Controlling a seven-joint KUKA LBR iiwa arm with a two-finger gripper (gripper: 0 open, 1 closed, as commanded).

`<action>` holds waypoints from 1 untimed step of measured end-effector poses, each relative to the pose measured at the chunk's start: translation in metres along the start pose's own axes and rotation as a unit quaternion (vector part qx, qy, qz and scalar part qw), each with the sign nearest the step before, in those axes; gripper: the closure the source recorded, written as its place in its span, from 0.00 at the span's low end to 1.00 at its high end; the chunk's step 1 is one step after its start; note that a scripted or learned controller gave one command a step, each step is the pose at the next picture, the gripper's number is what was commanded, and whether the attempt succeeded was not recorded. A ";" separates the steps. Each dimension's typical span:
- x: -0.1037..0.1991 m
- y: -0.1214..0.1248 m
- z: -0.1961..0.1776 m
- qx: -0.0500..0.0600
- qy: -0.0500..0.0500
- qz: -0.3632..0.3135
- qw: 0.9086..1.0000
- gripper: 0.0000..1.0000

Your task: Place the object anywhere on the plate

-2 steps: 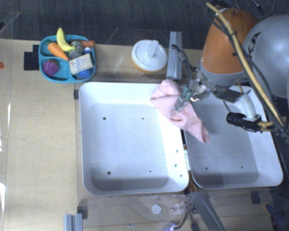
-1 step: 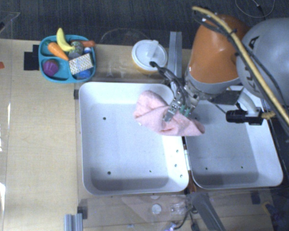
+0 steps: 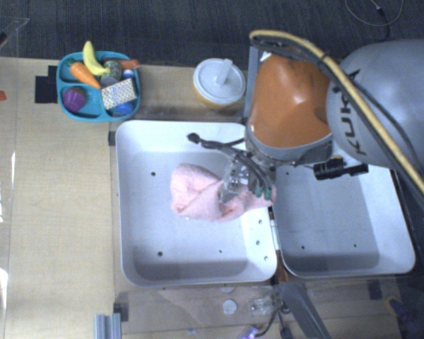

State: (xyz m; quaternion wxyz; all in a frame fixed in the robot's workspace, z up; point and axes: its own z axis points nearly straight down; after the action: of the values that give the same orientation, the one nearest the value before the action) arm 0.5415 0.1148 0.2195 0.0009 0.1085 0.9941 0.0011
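**Pink cloth in the left bin, gripper at its right edge**

Pink cloth (image 3: pixel 198 191), crumpled into a soft heap, lies on the floor of the left white bin (image 3: pixel 148 253), right of centre and close to the wall shared with the neighbouring bin. The gripper (image 3: pixel 242 183) points down onto the cloth's right edge, its metal parts overlapping the fabric; whether it is clenched on the cloth or released cannot be told from this angle. Above it sits the arm's orange band (image 3: pixel 290 104), with the grey link (image 3: pixel 389 97) extending to the right over the right white bin (image 3: pixel 353 246). Behind the bins, on the bench (image 3: pixel 49 203), stand a white lidded cup (image 3: pixel 219 81) and a blue divided tray (image 3: pixel 81 108) holding toy food, including a banana (image 3: pixel 92 58) and a carrot (image 3: pixel 83 74).
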 end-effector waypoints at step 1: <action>0.024 0.013 -0.005 0.000 0.000 -0.107 0.994 1.00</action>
State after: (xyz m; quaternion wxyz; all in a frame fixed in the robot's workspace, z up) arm 0.5212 0.1330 0.2246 0.0012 0.0017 1.0000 0.0011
